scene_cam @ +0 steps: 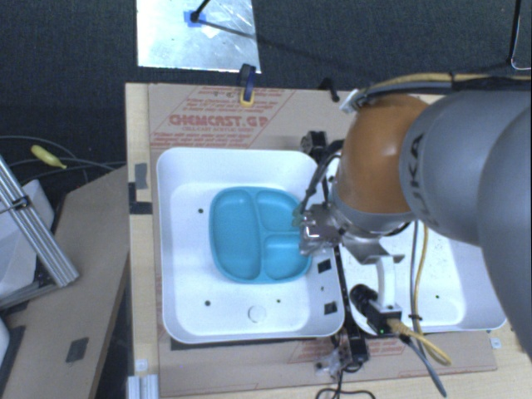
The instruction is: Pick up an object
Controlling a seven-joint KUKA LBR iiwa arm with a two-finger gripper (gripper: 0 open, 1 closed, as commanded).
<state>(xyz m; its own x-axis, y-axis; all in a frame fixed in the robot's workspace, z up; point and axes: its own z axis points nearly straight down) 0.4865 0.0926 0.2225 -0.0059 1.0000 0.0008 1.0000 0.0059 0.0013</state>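
Plate (249, 233) lies flat in left bin (187, 306) | gripper (309, 233) at plate's right edge, closure: cannot tell | risk: shallow rim slips from grasp, plate stays put.

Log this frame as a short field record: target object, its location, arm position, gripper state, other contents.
object: blue divided plate, three compartments, lying flat
location: left bin, near its middle, toward the right wall
arm: grey arm with orange band reaching in from the right, wrist over the divider between the bins
gripper: at the plate's right edge; finger state cannot be told
right bin: largely covered by the arm
bench: cardboard sheet under both bins
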